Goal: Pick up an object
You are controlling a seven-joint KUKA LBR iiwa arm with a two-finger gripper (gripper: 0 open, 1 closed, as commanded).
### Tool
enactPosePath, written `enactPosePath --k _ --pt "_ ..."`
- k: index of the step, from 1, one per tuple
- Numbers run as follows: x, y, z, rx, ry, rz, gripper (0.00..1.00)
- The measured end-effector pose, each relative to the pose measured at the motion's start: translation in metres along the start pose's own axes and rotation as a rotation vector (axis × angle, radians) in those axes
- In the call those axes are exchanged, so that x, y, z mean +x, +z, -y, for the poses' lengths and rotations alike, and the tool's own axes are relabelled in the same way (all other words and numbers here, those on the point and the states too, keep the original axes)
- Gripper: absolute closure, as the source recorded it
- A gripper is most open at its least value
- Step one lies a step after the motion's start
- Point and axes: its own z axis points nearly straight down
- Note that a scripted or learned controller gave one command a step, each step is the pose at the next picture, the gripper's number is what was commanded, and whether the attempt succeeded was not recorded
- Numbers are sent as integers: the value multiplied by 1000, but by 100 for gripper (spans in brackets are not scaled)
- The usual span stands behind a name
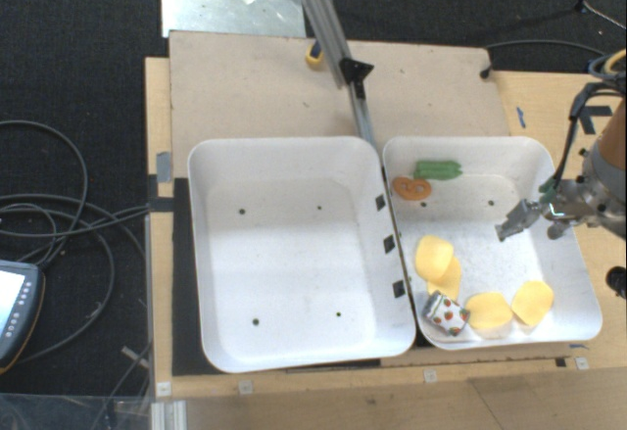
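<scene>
Gripper [524, 219] over right bin [578, 266], jaws apart, nothing between them. Yellow pieces [436, 259] at bin front: probably light, soft foam; pinch across narrow sides.

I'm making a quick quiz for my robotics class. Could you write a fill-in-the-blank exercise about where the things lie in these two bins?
1. All the objects lie in the ____ bin of the view.
2. The green object lies just above and to the right of the ____ pretzel-shaped piece.
3. The number of yellow pieces in that bin is ____.
4. The gripper hovers over the bin's ____ side.

Missing words: right; orange; three; right
</scene>
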Motion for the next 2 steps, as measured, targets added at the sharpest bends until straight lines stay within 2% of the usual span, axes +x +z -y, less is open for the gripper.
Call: enactPosePath --k 1,2 --pt "0 -2 -1 -5 1 1 0" --pt "-2 40 3 0 4 0 0"
